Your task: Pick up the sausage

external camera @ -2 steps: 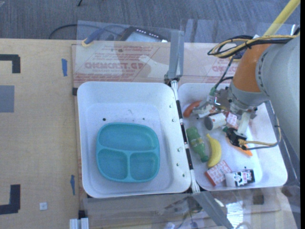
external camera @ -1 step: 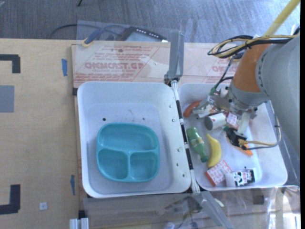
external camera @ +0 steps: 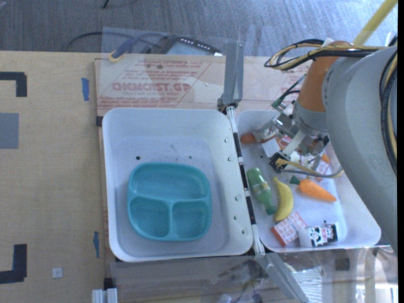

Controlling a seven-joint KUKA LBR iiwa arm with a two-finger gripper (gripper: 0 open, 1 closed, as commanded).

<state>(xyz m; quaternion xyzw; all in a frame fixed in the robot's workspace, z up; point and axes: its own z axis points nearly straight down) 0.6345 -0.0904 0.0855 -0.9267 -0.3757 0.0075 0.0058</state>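
The sausage [external camera: 248, 138], a short reddish-brown piece, lies at the far left corner of the right bin [external camera: 360, 223], close to the divider. My gripper [external camera: 282, 149] hangs low over the far part of that bin, just right of the sausage, and its body hides part of the bin floor. I see nothing held in it. The grey arm with its orange band [external camera: 314, 87] reaches in from the right.
In the right bin lie a green bottle [external camera: 261, 190], a banana [external camera: 285, 199], a carrot [external camera: 317, 190], a red-and-white carton [external camera: 289, 228] and a black-and-white carton [external camera: 323, 233]. A teal divided plate [external camera: 169, 201] sits in the left bin [external camera: 126, 131].
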